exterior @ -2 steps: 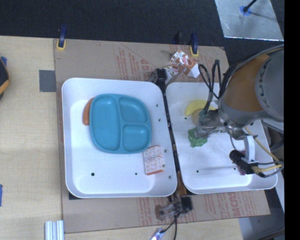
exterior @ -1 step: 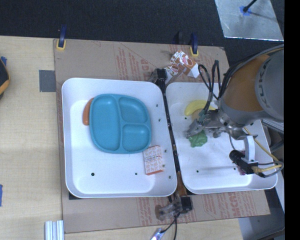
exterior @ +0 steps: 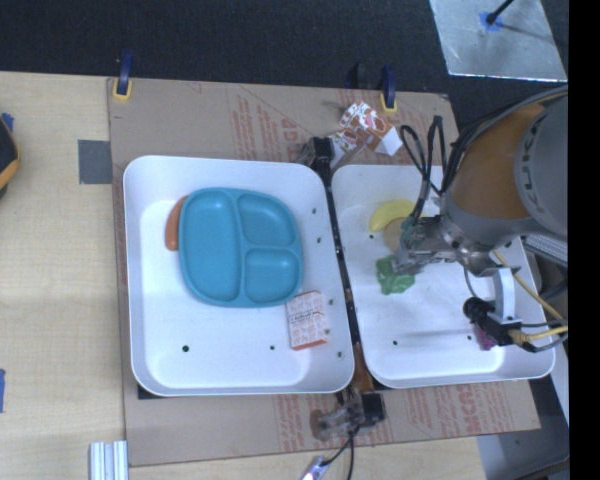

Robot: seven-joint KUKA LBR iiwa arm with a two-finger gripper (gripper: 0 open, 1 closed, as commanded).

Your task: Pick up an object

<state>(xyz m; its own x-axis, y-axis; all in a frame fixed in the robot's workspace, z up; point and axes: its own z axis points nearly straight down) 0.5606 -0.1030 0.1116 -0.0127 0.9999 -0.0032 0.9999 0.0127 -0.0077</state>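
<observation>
Arm low over the right bin, gripper point(exterior: 412, 258) at a green object point(exterior: 395, 276).

Left bin point(exterior: 145, 268): blue divided plate point(exterior: 240, 245) toward its far-left part, over an orange item point(exterior: 172, 226) at the plate's left edge; small printed packet point(exterior: 306, 319) near the front-right corner. Right bin point(exterior: 430, 368): yellow piece point(exterior: 388, 214) near the far-left corner, green object just in front, touching the gripper; whether it grips cannot be told.

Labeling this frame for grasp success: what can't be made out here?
- Tool in the camera view: the wrist covers it, so its state and any contact with the green object are unclear.
- Yellow object: partly hidden by the arm.
- Orange item: mostly under the blue divided plate.
- Small packet: print too small to read.
</observation>
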